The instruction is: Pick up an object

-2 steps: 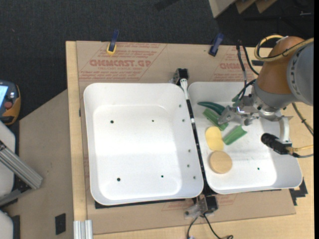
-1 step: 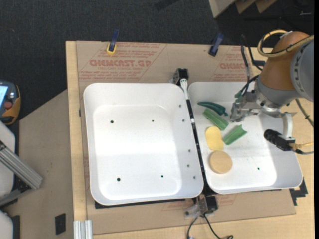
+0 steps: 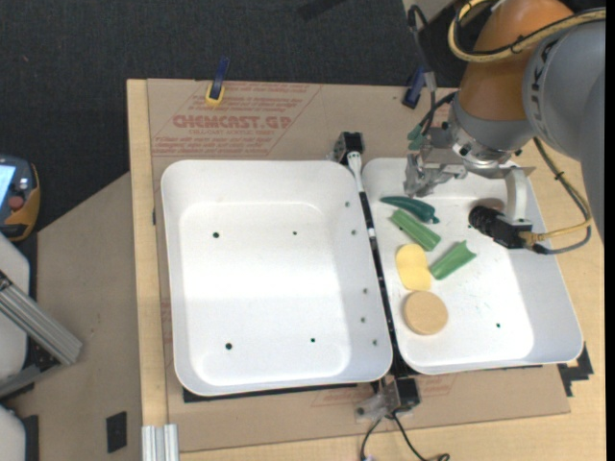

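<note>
My gripper (image 3: pixel 420 184) hangs over the far left part of the right bin (image 3: pixel 538 325), just above a dark green curved piece (image 3: pixel 411 205). Close below lie a lighter green block (image 3: pixel 415 227), another green block (image 3: pixel 452 260), a yellow rounded piece (image 3: pixel 414 267) and a tan disc (image 3: pixel 425 312). Nothing shows between the fingers. The grey arm with its orange band (image 3: pixel 514 22) comes in from the upper right.
The left bin (image 3: pixel 192 286) lies beside the right one, with a black divider (image 3: pixel 370 238) along their shared edge. A black cable fitting (image 3: pixel 495 224) lies over the right bin's far side. Cardboard (image 3: pixel 240 113) lines the bench under both bins.
</note>
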### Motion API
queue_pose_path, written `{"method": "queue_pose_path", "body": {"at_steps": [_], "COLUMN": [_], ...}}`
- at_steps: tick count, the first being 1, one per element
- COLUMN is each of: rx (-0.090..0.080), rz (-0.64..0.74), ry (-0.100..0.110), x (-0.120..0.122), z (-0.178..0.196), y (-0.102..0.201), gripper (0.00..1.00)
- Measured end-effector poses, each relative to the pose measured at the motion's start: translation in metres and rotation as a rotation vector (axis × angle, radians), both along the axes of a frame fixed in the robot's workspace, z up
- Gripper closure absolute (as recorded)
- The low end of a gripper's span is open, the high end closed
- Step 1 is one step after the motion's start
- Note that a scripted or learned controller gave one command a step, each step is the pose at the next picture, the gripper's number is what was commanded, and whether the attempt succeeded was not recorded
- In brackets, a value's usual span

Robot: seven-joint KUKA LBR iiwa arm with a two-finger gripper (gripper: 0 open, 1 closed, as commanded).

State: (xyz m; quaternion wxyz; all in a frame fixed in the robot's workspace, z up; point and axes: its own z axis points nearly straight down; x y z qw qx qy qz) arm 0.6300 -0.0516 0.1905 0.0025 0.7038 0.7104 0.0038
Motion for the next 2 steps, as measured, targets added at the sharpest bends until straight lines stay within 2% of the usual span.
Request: {"method": "queue_pose_path", "body": {"at_steps": [1,2], "rx": [0.0,0.003], "rz": [-0.002,0.002], "ry": [-0.006,-0.003], "x": [0.011,0.001], "z": [0.107,0.191], "y": [0.052,0.137], "gripper": [1.0,1.0]}}
